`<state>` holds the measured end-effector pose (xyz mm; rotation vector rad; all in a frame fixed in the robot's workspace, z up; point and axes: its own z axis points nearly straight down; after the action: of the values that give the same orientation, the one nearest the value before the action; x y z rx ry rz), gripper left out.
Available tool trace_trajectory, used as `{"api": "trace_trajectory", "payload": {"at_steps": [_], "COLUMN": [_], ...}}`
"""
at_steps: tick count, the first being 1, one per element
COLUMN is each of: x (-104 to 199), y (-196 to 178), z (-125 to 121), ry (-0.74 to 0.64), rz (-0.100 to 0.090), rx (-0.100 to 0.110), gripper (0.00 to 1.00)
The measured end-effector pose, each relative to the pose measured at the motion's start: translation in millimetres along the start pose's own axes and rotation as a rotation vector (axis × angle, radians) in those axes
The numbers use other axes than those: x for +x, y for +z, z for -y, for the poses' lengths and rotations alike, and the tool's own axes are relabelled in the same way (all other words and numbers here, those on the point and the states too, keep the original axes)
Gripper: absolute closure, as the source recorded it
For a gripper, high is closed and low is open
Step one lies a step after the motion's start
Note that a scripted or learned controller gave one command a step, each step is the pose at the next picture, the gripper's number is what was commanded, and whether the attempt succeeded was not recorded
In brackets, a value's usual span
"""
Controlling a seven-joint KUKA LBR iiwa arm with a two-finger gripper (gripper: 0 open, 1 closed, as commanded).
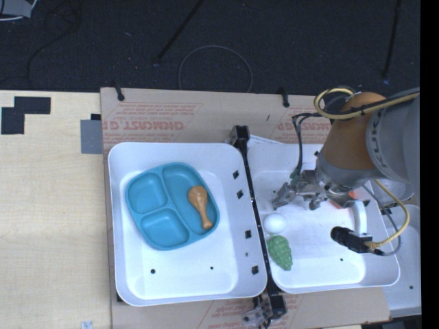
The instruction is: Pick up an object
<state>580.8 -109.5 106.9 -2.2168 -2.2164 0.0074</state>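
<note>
Gripper (287,196) above white ball (275,223) — right bin (329,276)

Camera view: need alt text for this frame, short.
A grey robot arm reaches from the right into the right bin, its gripper above a white ball and a green bumpy object. The left bin holds a blue divided plate with a toy chicken drumstick in one compartment.

I'm looking at my arm (394,139), a thick grey cylinder with a broad orange band (350,142) above the wrist. Yellow and black cables (329,101) are looping over its top, and another yellow lead is curling past a white bracket. My gripper (296,194) is showing as bare grey metal.
</note>
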Motion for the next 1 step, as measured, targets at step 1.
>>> {"api": "trace_trajectory", "payload": {"at_steps": [1], "x": [-1.5], "y": [-12.8], "z": [-0.6], "ry": [0.005], "rz": [0.0], "rx": [-0.002], "gripper": [1.0]}}
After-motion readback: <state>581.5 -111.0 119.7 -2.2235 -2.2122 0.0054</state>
